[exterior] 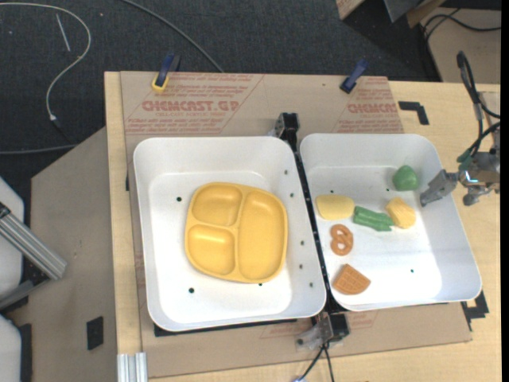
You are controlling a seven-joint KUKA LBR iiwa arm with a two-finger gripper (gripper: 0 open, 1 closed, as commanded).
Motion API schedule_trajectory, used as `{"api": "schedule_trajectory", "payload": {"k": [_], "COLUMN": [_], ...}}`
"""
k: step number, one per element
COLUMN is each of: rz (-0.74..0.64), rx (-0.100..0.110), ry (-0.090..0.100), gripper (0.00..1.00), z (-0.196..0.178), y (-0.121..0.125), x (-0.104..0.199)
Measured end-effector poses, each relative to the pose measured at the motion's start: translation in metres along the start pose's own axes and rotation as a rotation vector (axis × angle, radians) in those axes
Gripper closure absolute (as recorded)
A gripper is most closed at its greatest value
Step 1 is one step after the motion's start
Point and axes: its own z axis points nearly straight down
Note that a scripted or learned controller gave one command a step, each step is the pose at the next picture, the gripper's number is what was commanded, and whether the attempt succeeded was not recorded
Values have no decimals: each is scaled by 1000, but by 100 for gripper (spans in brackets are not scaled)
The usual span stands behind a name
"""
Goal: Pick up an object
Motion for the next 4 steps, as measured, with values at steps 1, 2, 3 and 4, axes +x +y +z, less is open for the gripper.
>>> {"api": "schedule_trajectory", "payload": {"k": [1,2,3,4], "rz": [1,0,-1,-1], "rx": [7,5,4,0], "ry": [3,2,5,2], "gripper": [0,0,0,100], "z": [63,111,146,133], "y": [-4,1,1,2], "x": [1,-5,-3,-4]}}
